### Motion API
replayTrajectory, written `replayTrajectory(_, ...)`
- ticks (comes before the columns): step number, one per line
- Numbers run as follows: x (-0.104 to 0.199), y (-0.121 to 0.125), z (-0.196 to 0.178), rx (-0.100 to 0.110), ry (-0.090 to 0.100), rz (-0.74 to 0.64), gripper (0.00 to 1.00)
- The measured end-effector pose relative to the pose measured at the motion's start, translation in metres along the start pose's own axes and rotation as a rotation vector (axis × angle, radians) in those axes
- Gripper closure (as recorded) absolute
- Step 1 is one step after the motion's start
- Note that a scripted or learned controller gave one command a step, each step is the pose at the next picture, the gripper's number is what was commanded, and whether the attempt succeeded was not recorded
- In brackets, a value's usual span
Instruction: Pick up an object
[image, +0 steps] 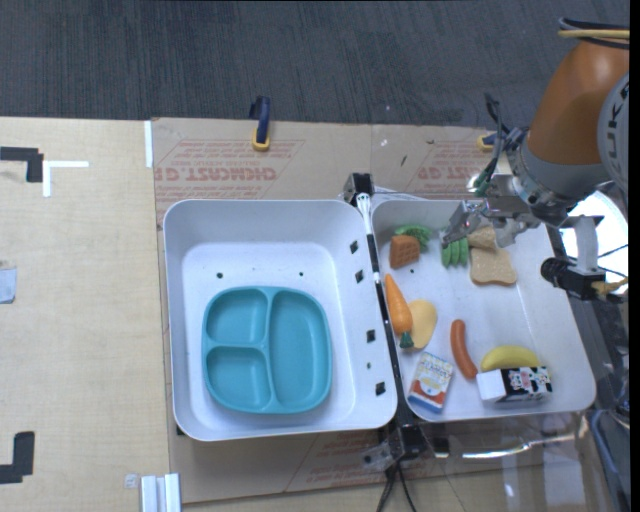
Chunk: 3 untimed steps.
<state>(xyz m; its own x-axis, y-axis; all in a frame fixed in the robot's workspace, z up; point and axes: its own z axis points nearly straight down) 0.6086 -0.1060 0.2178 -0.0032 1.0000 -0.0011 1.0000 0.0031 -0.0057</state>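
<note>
Hovering low over the far end of the right-hand shallow white bin (560, 300), the two-finger gripper (478, 216) sits at the end of the grey arm with its orange band (580, 80); whether the gripper is spread or closed cannot be told, since dark hardware and cables clutter the tip. Nothing is visibly held.

The nearest candidates lie almost under it. A small bunch of green bean-like toy vegetables (455, 250) sits just below and slightly toward the left bin from the gripper, its long axis running roughly away from the camera. A tan slice of toy bread (492, 265) lies just beside the beans, directly beneath the wrist. Farther toward the left bin is an orange-brown toy piece with a green leafy top (405, 248).

Well apart, toward the camera, lie an orange toy carrot (399, 305) along the bin's inner wall, a pale yellow rounded piece (423, 322) touching it, a red toy sausage (460, 347), a yellow toy banana (510, 356), a small blue-and-white carton (431, 384) with unreadable print, and a white box with black cow-like patches (515, 383).

The left white bin (190, 250) holds a teal plastic divided plate (267, 350). Red mirrored lettering on the cardboard sheet (215, 171) behind is too reversed to read surely.

Judging by position, the beans or bread are the likely target, calling for a short descent
</note>
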Motion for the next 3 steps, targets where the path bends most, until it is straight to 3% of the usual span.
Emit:
replayTrajectory(1,0.013,-0.003,0.120,0.002,0.001,-0.042,0.00)
replayTrajectory(2,-0.002,-0.100,0.130,0.000,0.003,0.002,0.00)
replayTrajectory(3,-0.003,-0.099,0.124,0.003,0.003,0.008,1.00)
